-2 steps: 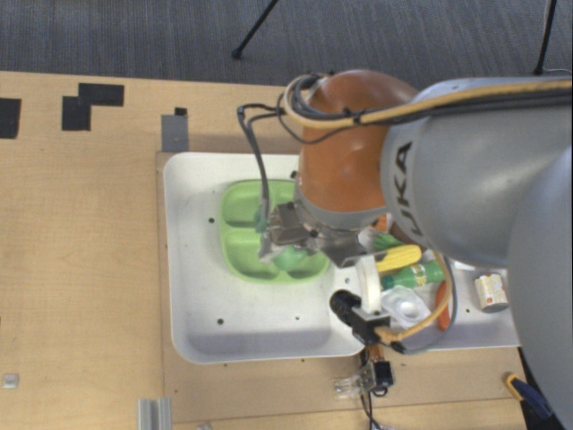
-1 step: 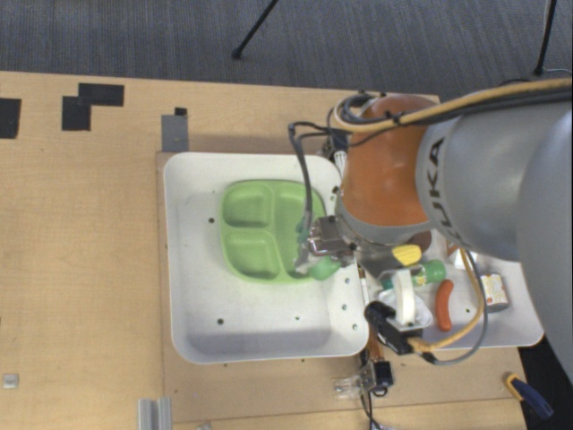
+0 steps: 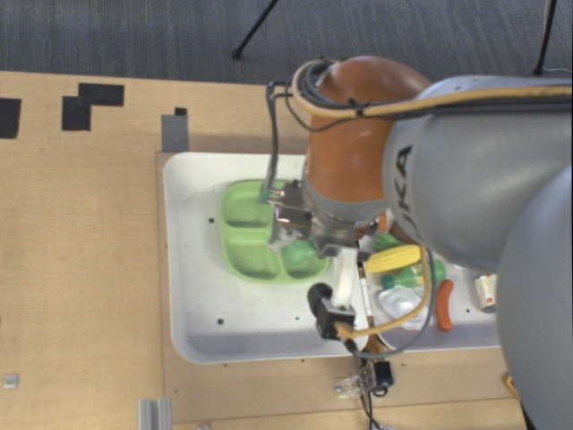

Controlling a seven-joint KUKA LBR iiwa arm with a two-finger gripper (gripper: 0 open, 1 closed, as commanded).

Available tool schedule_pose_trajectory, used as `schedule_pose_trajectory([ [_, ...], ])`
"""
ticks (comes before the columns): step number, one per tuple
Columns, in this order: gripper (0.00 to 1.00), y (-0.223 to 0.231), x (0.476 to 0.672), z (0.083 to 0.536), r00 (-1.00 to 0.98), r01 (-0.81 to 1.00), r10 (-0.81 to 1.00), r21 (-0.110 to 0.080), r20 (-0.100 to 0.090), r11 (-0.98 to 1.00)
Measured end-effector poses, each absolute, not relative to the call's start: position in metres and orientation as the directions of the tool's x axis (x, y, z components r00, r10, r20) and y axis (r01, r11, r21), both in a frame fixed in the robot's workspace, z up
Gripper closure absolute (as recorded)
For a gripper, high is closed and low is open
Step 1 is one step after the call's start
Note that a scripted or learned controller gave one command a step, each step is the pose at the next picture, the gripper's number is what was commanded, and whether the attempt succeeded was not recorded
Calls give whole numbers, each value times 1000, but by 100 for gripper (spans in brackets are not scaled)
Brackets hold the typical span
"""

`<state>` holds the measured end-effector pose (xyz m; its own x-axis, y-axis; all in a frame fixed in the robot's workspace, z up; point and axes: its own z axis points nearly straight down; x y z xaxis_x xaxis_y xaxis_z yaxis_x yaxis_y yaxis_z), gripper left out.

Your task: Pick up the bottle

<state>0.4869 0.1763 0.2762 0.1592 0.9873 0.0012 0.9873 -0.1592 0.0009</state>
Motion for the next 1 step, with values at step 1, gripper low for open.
schedule_pose_trajectory([
  [1,100,105,487,247,-27,1000,1000,1,0,27],
])
